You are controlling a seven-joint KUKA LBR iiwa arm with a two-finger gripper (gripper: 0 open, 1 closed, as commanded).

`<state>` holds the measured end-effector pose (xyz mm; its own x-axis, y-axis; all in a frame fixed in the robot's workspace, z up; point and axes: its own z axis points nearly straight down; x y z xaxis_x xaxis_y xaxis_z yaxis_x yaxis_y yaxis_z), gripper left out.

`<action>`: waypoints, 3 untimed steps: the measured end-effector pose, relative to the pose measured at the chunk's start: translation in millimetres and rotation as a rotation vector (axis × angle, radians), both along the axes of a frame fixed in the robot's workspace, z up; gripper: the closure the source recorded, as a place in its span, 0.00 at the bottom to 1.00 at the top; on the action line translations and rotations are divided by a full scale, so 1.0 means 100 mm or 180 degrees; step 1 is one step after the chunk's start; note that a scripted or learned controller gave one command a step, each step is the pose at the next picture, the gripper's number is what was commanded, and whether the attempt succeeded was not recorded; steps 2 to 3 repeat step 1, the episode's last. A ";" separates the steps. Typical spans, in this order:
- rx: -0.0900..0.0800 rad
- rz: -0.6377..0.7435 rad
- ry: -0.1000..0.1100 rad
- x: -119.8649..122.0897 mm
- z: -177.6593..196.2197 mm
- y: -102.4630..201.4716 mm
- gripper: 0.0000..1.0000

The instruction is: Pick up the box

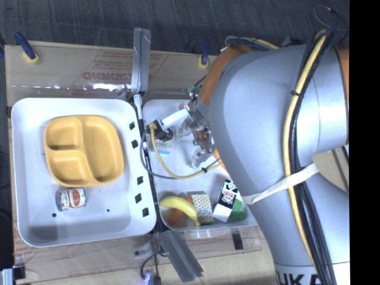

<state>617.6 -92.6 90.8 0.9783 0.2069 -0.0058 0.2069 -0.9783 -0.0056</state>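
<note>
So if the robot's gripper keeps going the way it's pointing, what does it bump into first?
Probably the bare white floor of the right bin. The gripper seems to point down there, with the box and banana off to one side, though depth is unclear.

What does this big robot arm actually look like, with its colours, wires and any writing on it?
The arm is a bulky, rounded shell of smooth grey metal, with an orange band near the wrist. Black and yellow cables run along its outside, held by a white strap. Part of the dark lettering "KUKA" shows at its base. The gripper is a cluster of small silvery metal parts, with a yellow cable looping beneath.
</note>
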 end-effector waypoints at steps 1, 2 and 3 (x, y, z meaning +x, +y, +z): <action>0.0011 0.0030 0.0015 0.00 0.10 0.03 1.00; 0.0011 0.0030 0.0015 0.00 0.10 0.03 1.00; 0.0011 0.0030 0.0015 0.00 0.10 0.03 1.00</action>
